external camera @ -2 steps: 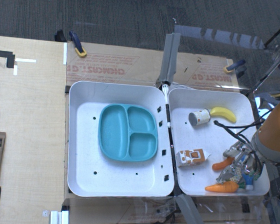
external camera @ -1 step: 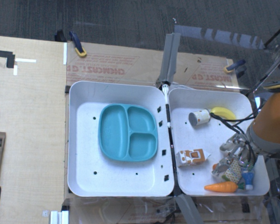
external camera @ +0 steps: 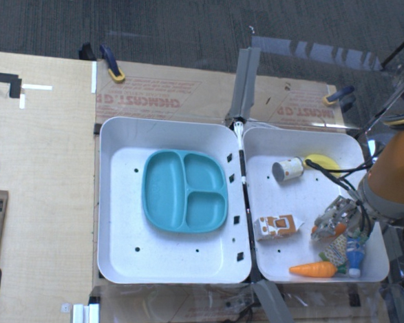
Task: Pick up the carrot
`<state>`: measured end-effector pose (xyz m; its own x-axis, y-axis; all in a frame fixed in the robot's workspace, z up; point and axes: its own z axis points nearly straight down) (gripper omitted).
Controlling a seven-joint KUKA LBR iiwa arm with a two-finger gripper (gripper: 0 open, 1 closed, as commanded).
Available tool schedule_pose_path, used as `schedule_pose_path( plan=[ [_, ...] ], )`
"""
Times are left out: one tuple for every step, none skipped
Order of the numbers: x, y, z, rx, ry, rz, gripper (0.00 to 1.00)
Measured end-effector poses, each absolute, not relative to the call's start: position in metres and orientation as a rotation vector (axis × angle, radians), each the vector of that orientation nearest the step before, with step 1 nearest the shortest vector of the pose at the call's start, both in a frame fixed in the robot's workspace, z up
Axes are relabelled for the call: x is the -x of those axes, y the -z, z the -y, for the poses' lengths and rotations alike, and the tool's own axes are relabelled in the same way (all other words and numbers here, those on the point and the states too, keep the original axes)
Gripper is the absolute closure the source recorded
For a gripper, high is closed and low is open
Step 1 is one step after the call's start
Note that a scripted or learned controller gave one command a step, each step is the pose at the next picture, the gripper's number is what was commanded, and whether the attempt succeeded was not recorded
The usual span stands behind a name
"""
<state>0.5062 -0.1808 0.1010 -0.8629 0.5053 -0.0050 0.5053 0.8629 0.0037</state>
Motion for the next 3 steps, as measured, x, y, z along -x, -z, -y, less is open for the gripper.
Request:
schedule_pose_path(
  plan=[
    [-0.506,-0.101,0.181,-0.821,-0.003,-3.027,0.0],
    [-0.478,-0.091,0.18,-1.075,-0.002,-2.953,0.0],
    [-0.479,-0.1,0.18,-1.079,-0.003,-2.949,1.0]
  ],
)
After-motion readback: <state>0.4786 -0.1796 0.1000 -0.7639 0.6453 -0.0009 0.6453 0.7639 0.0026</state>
